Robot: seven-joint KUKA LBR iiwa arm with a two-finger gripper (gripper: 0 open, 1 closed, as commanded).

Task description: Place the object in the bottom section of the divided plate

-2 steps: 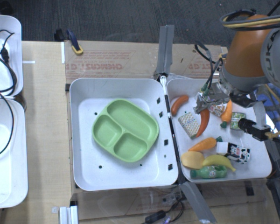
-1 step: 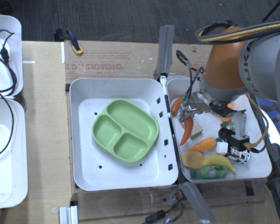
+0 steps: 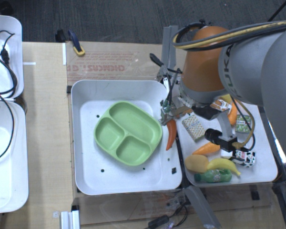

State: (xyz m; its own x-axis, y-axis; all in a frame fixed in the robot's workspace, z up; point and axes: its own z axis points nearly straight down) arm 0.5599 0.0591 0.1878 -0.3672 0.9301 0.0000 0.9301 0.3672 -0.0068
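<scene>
A light green divided plate (image 3: pixel 127 119) lies in the middle of the left white bin (image 3: pixel 88 168), its one large section toward the back and two smaller sections toward the front. My gripper (image 3: pixel 168 114) hangs over the bin's right edge, just right of the plate. It is shut on the top end of a long orange-red pepper (image 3: pixel 171 134), which dangles down along the wall between the two bins. No part of the pepper is over the plate.
The right bin (image 3: pixel 264 168) holds a patterned packet (image 3: pixel 194 127), an orange carrot (image 3: pixel 207 148), a banana (image 3: pixel 225 165), a yellow fruit (image 3: pixel 196 162), a green item (image 3: pixel 213 176) and a small cow toy (image 3: pixel 244 158). Bare white floor surrounds the plate.
</scene>
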